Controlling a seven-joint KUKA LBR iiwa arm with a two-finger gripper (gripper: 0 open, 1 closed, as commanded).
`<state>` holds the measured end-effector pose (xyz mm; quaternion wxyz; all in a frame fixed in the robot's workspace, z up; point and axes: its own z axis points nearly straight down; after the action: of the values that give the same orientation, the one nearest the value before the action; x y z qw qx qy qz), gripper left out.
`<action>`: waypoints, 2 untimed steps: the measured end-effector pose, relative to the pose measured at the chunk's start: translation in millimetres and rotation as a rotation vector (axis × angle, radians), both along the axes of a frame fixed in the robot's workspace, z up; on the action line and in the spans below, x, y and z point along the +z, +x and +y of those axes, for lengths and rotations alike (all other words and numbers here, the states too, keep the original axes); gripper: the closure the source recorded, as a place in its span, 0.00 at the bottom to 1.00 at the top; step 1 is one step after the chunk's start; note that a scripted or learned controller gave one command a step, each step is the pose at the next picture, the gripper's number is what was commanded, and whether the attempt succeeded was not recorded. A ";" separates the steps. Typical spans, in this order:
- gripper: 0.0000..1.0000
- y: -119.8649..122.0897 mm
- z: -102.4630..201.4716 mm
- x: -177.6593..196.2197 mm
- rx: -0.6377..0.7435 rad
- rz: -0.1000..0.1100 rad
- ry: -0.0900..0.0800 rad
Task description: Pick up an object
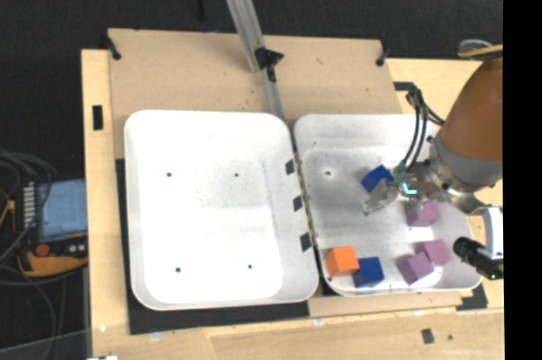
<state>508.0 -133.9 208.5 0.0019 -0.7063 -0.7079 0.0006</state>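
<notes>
I see the wooden bench (212, 70) carrying two shallow white plastic bins: the left bin (212, 206) and the right bin (339, 138). The grey arm with its orange band (474, 121) reaches over the right bin's right edge. Its gripper (383, 196) sits mid-bin, just beside a blue cube (377, 178); I cannot tell its grip state. A purple block (422, 213) lies near the right edge. Along the near edge sit an orange cube (342, 260), another blue cube (368, 271) and two purple blocks (415, 267) (437, 252).
</notes>
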 end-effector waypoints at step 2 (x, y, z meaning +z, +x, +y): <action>0.00 8.5 -7.1 -54.0 -0.003 0.001 -0.003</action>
<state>516.5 -141.0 154.5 0.0011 -0.7075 -0.7067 0.0018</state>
